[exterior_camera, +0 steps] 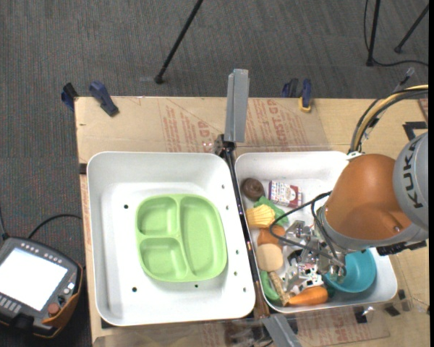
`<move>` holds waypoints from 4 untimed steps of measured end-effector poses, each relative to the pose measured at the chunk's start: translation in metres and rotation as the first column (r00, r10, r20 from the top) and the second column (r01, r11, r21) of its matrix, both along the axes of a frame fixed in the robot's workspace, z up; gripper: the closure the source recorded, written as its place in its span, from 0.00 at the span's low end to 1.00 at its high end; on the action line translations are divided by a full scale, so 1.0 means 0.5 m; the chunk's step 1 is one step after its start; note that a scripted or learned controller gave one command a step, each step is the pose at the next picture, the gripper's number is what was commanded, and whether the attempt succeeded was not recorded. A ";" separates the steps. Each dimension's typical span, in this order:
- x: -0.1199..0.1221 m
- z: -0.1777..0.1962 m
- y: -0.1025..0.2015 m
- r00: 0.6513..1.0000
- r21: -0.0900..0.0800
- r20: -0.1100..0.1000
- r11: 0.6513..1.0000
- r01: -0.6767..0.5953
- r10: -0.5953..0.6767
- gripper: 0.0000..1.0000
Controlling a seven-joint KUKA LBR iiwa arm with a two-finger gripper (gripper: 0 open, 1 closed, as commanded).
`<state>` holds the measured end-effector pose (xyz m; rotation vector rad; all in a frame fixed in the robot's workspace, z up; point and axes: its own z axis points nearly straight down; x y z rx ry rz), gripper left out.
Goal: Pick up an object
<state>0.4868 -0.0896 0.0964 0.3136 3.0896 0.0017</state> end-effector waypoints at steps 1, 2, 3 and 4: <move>0.180 -0.017 -0.027 0.987 0.003 -0.034 0.987 0.160 -0.160 0.00; 0.182 0.003 -0.025 0.987 0.003 -0.034 0.988 0.155 -0.155 1.00; 0.181 0.002 -0.024 0.987 0.003 -0.035 0.988 0.154 -0.154 0.00; 0.096 -0.019 -0.012 0.957 0.004 -0.038 0.957 0.289 -0.289 0.00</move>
